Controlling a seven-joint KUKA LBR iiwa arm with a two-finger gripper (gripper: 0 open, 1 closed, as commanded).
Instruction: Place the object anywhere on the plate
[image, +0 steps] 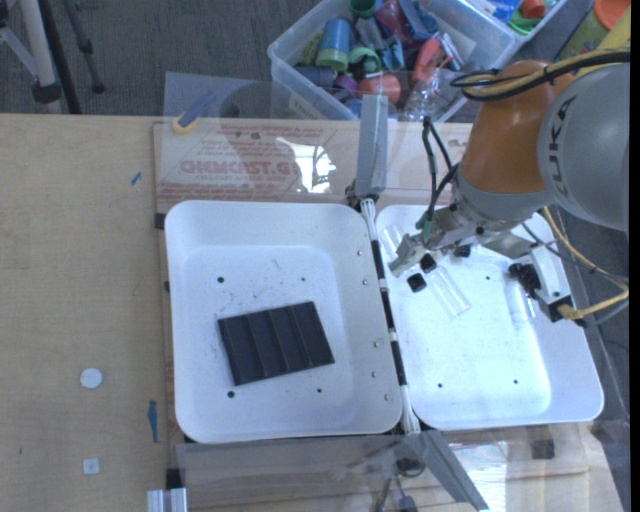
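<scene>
A dark grey ribbed rectangular plate (275, 342) lies flat in the left bin (200, 240), a little below its middle. My gripper (418, 268) hangs low over the upper left part of the right bin (560, 390), close to the wall between the two bins. Just right of the gripper, on the bin floor, lies a faint see-through object (452, 293); its shape is hard to make out. Nothing rests on the plate.
The arm's orange band (505, 130) and grey body cover the right bin's far right corner. Cables and a black connector (537, 282) hang over that bin's right side. A clear tote of coloured toys (400, 50) stands behind the bins. A grey post (372, 145) rises at the divider's far end.
</scene>
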